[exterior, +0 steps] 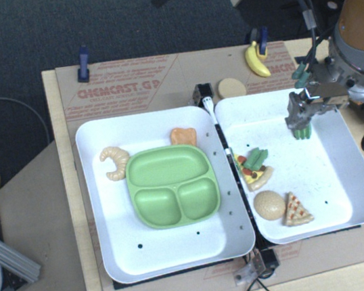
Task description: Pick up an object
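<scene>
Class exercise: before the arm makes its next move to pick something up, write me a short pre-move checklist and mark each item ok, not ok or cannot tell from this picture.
1. End effector is over the right bin: ok.
2. Something green sits at the end effector's tip; whether it is gripped: cannot tell.
3. Pizza slice and round bun lie in view, not covered: ok.
4. Those two are apart enough to take one cleanly: not ok, they touch.
5. Green divided plate lies flat in the left bin: ok.

A yellow banana (257,61) and a tan disc (231,87) lie on the cardboard (124,85) behind the bins.
</scene>
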Available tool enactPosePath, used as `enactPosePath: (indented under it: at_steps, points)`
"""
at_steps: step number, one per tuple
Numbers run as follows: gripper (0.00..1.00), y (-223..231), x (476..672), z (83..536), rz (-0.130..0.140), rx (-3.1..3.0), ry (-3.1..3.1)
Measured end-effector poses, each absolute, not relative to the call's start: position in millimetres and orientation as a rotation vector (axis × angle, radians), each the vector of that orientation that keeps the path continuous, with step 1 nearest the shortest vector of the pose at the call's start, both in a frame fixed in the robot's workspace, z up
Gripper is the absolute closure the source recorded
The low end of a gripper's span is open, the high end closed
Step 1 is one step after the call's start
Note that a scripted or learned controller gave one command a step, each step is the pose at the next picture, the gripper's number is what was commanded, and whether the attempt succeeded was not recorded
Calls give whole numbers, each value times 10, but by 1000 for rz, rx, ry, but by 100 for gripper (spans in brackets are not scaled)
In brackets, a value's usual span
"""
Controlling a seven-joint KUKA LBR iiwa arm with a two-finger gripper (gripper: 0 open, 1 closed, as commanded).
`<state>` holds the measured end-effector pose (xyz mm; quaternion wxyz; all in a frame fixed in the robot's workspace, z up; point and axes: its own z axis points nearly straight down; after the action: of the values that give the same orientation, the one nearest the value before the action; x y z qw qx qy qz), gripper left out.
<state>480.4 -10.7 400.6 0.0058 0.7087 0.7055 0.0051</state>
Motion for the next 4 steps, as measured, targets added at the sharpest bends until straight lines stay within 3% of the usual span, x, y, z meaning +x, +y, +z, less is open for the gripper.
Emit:
enactPosePath:
  at_steps: [1, 2, 3, 4]
  points:
    - [100, -291, 5018, 2954, -11, 2230, 2222]
    - [100, 10, 4790, 3212, 2, 2219, 2222]
    - [100, 462, 4797, 3648, 7, 2214, 2224]
    - [100, 1162, 4794, 3803, 7, 2213, 2228]
